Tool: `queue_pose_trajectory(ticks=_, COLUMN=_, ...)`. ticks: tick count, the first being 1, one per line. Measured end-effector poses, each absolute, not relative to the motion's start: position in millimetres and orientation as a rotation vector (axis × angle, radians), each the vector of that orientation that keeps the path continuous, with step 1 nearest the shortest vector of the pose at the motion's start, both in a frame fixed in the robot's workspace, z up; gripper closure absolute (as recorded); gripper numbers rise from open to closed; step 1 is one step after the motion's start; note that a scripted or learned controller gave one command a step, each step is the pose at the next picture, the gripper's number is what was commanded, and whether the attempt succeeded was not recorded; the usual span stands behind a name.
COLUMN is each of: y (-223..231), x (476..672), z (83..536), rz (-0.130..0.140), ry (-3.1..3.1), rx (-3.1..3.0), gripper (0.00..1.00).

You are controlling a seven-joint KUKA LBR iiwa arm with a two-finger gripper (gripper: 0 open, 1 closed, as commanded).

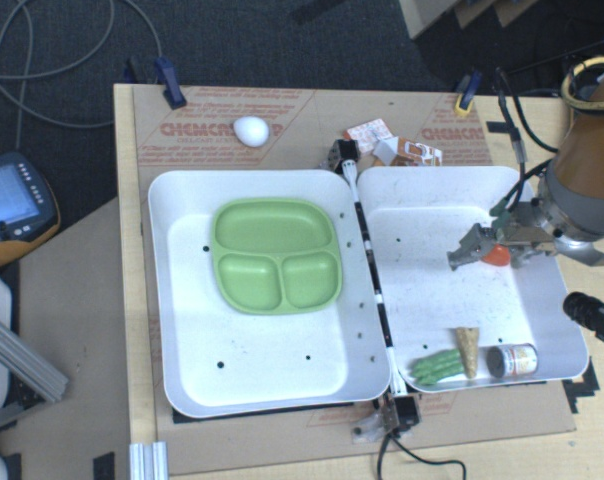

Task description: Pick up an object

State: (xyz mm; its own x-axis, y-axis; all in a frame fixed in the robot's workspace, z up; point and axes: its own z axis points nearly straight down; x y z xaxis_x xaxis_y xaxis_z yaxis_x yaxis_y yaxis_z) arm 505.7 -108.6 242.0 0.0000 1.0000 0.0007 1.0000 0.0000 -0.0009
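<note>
An orange object (496, 256) lies in the right bin (422, 208), partly hidden by the claw (479, 248); whether the claw grips it, I cannot tell. The desk (282, 108) is brown board over dark carpet (282, 28), and the left bin (182, 298) carries a green divided tray (277, 254)

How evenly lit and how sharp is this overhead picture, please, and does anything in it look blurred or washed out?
Camera view: lighting is soft and even, with faint shadows along the walls of the left bin; the green tray is crisp; the gripper and the orange object under it look slightly smeared; the white ball is nearly washed out; small items at the right bin's near edge are soft.
</note>
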Motion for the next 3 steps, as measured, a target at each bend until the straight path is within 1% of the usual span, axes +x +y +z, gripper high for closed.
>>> queue_pose_trajectory(ticks=1, y=-176, x=532.3, z=215, rz=0.0, ry=-2.222, rx=-2.224, gripper=0.0)
queue_pose_trajectory(ticks=2, y=-209, x=580.2, z=131, rz=0.001, ry=-2.221, rx=-2.223, gripper=0.0)
queue_pose_trajectory(ticks=3, y=-210, x=611.3, z=85, rz=-0.001, ry=-2.223, rx=-2.222, gripper=0.0)
